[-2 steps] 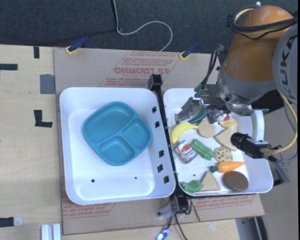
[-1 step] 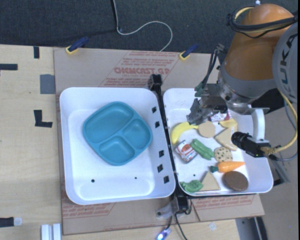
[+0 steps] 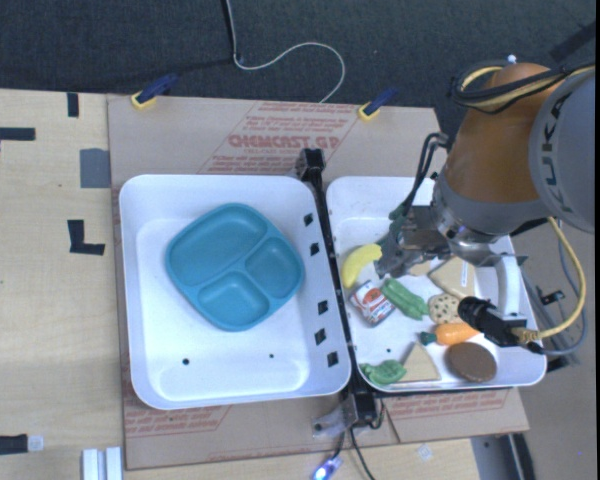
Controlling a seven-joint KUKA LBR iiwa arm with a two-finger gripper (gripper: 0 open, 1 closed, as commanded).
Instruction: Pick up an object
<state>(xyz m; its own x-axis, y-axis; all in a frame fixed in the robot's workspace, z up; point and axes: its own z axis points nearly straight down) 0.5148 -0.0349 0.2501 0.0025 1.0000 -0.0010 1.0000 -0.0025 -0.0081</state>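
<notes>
The arm (image 3: 500, 158) reaches over the right bin (image 3: 352, 200). Left bin (image 3: 145, 208) holds a blue plate (image 3: 235, 265). The hand (image 3: 405, 251) hovers just above a yellow toy (image 3: 361, 262); grip unclear. Green toy (image 3: 405, 299) lies nearby.

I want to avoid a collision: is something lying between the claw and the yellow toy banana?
Nothing visible does. The claw hovers just right of the banana in the right bin, with bare floor between.

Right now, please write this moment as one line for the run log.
arm: over right bin | gripper: beside yellow item | held: unclear | blue tray: left bin
</notes>
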